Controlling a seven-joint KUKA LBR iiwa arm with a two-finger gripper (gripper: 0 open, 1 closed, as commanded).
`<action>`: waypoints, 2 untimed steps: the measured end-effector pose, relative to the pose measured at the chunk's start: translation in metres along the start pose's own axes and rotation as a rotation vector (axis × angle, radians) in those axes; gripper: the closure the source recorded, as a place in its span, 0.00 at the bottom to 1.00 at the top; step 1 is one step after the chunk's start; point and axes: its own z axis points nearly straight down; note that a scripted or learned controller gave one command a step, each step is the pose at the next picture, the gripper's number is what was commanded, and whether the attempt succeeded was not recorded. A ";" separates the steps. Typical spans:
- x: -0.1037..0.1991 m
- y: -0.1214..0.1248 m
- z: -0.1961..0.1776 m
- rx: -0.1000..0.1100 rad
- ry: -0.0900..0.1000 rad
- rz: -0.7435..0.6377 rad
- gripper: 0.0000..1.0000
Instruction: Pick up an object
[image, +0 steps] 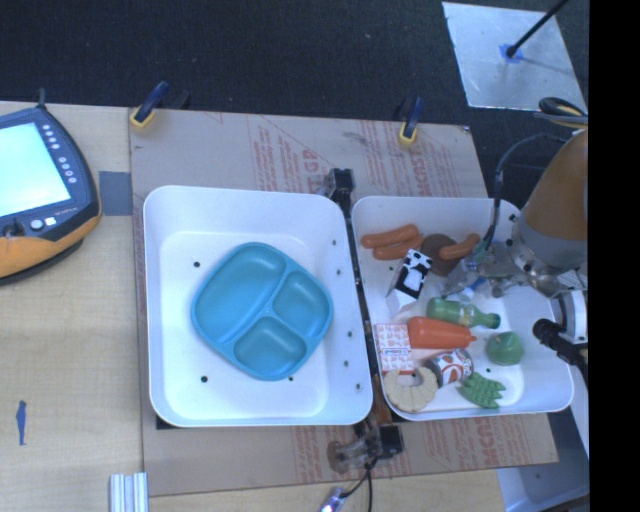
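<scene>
1. The gripper (492, 282) hangs over the right bin (545, 398), near its far right corner; whether it is wide or narrow cannot be told.
2. Just beside it lie a green bottle (463, 314) and a brown sausage (459, 248).
3. Toward the bin's middle sit an orange carrot (438, 333), a black-and-white cow toy (408, 274) and two more sausages (390, 243).
4. Along the near edge rest a round biscuit (409, 390), a red can (455, 367), a green leafy toy (483, 390) and a green ball (505, 347).
5. The left bin (170, 300) holds a blue divided plate (262, 310).
</scene>
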 end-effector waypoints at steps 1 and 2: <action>0.039 0.041 0.009 -0.004 0.000 0.004 0.00; 0.038 0.041 -0.001 -0.002 0.001 0.002 1.00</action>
